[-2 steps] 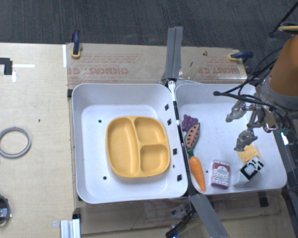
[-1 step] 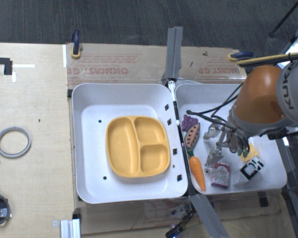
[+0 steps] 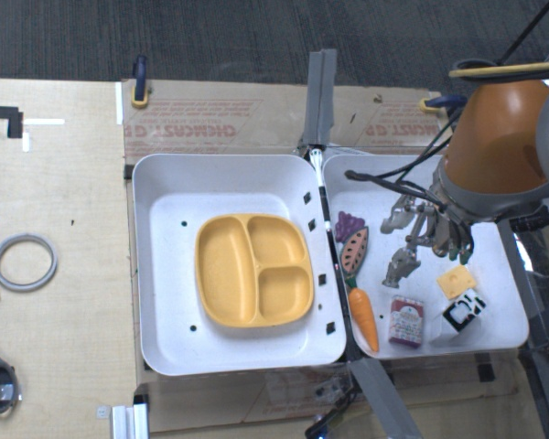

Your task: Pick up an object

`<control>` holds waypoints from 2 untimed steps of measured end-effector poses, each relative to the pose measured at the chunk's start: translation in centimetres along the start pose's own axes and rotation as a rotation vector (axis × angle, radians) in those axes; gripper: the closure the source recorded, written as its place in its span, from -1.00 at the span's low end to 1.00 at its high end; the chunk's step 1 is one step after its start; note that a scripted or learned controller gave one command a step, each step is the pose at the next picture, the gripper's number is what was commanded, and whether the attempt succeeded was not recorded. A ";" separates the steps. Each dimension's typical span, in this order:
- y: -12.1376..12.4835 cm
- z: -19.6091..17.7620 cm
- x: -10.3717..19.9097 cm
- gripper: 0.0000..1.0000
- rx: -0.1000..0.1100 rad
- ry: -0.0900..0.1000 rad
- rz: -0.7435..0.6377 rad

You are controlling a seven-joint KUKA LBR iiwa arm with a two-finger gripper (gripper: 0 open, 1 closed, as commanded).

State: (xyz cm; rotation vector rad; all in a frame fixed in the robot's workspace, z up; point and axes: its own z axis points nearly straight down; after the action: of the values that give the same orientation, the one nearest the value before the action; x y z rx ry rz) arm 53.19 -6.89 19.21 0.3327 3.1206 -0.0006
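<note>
My end effector (image 3: 404,245) hangs over the right bin (image 3: 512,332), fingers apart, gripping nothing; the carrot (image 3: 363,318), red packet (image 3: 406,323) and cheese (image 3: 457,282) lie below.

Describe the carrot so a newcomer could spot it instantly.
Look at the right-hand white bin, the one the arm reaches into, and follow its left wall toward the near edge. The carrot lies there, just below the watermelon slice and left of the small red packet. It is the bin's only long orange tapered thing, with a green stub on top.
</note>
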 end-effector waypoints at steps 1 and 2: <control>-2.7 10.1 -3.2 -1.00 0.002 0.002 0.480; -2.8 10.0 -13.0 -1.00 0.002 0.000 0.627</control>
State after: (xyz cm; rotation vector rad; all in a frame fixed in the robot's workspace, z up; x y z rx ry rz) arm 65.40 -12.36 9.24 1.2790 2.8663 -0.0017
